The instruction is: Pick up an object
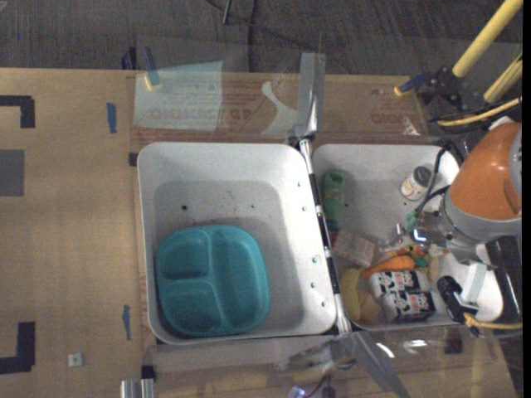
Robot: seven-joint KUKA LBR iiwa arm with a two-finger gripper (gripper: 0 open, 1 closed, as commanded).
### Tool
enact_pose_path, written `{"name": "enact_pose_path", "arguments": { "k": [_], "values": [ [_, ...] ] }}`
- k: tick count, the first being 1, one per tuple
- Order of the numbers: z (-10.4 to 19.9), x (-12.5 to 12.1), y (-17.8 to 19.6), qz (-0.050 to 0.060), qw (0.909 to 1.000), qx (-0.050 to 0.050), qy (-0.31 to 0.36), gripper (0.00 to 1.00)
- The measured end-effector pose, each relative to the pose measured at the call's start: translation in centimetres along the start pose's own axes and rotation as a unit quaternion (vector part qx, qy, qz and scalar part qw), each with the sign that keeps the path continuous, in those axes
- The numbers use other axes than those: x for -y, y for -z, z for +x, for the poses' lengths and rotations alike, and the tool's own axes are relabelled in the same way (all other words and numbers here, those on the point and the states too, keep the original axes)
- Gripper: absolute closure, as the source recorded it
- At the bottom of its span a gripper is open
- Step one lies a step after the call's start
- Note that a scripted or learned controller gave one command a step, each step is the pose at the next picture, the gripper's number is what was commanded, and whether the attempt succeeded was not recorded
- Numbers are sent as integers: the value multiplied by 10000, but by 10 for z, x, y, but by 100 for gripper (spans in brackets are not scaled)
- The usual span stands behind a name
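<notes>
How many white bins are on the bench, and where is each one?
2. The left bin holds a teal divided plate; the right bin sits beside it, with cluttered items under the arm.

1 fixed overhead camera, angled down, both bins (224, 160) in frame

Teal divided plate (212, 280) in left bin (222, 160)
</notes>
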State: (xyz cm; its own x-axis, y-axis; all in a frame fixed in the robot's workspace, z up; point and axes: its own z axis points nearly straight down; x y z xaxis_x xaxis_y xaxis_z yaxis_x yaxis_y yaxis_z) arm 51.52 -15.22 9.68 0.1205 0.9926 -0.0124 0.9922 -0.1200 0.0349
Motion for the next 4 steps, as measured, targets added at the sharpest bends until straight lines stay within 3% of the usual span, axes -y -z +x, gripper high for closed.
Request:
{"name": "enact_pose_path", "arguments": {
  "k": [1, 2, 3, 4],
  "values": [
    [12, 0, 0, 18, 9998, 14, 182, 0],
    [9, 2, 0, 33, 9930, -8, 1177, 0],
    [11, 18, 1, -52, 9996, -24, 292, 0],
    [9, 18, 10, -54, 9996, 2, 288, 100]
  ]
}}
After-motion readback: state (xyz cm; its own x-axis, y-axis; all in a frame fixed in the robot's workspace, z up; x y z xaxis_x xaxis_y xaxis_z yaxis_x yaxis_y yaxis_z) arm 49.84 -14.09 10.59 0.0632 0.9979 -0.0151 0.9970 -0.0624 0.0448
